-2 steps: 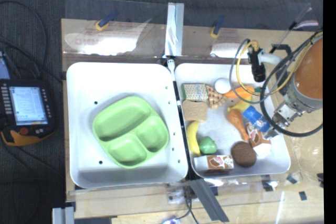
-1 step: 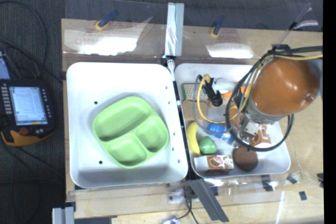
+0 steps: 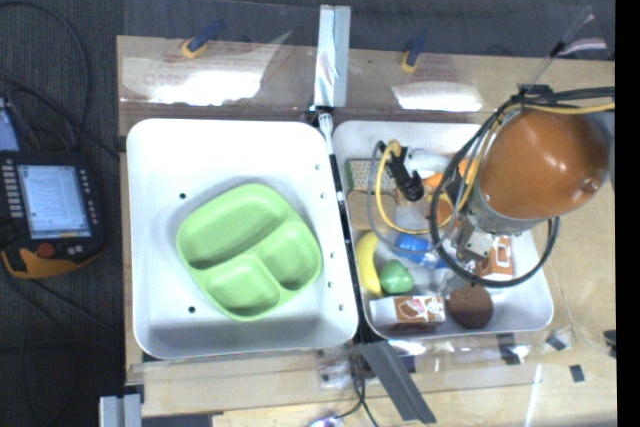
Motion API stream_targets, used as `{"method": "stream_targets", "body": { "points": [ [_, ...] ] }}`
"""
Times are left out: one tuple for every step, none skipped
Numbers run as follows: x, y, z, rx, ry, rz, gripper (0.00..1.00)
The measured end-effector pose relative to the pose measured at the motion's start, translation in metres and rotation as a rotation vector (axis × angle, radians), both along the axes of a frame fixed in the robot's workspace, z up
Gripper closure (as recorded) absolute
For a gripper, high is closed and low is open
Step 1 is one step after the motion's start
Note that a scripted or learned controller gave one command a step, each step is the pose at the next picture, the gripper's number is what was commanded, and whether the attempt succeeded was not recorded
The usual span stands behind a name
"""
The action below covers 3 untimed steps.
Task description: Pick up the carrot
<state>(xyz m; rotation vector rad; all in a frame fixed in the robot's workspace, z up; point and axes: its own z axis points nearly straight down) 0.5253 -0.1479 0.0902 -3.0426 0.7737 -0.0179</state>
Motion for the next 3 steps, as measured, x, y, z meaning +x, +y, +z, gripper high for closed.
{"method": "stream_targets", "body": {
  "points": [
    [0.070,0.024,-0.001,0.001,0.005,-0.059,0.00],
    [0.057,0.050,-0.001,0.004,0.004,-0.334,0.00],
    [0.118,-0.007,-0.001,0.006,0.001,-0.324,0.00]
  ]
}}
